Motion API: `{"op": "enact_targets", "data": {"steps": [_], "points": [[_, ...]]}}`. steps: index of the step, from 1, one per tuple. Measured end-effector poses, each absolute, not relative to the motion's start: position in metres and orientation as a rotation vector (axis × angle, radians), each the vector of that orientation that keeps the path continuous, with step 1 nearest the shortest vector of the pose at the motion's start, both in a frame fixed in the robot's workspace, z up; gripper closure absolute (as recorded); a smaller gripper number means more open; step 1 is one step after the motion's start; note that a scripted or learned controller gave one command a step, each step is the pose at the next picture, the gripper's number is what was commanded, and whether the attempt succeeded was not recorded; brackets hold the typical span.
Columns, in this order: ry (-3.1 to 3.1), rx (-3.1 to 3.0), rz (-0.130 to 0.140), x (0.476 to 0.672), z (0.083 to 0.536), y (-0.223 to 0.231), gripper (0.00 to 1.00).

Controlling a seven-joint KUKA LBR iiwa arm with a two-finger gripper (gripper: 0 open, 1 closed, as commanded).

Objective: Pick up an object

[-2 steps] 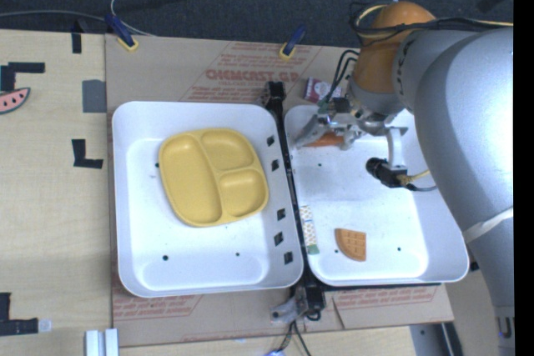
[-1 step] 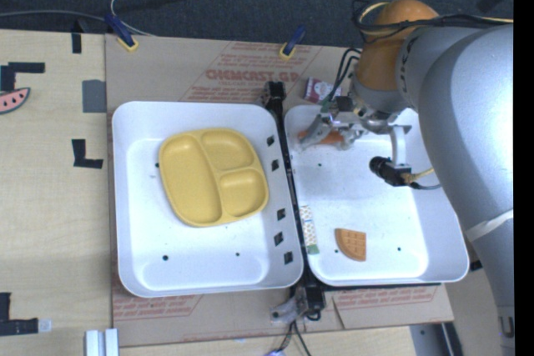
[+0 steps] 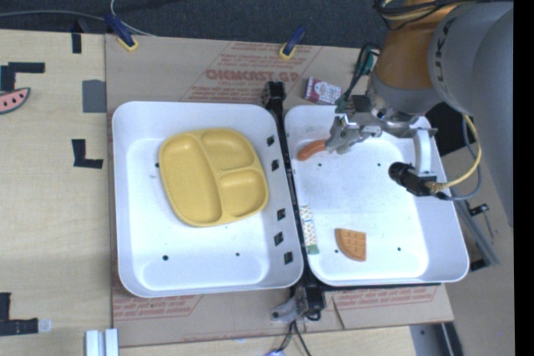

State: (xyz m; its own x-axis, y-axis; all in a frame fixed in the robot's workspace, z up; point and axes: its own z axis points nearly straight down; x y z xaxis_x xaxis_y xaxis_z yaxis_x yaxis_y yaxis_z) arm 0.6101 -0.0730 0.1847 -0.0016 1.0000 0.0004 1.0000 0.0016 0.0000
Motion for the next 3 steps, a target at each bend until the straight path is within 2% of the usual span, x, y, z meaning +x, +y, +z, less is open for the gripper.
{"op": "enact_targets", "data": {"steps": [1, 2, 3], "points": [[-2.222, -2.219, 0.001, 0.61, 0.184, -0.073, 0.0], [-2.224, -2.221, 0.001, 0.633, 0.087, -0.093, 0.0], [-2.222, -2.219, 0.002, 0.633, 0.096, -0.093, 1.0]]}}
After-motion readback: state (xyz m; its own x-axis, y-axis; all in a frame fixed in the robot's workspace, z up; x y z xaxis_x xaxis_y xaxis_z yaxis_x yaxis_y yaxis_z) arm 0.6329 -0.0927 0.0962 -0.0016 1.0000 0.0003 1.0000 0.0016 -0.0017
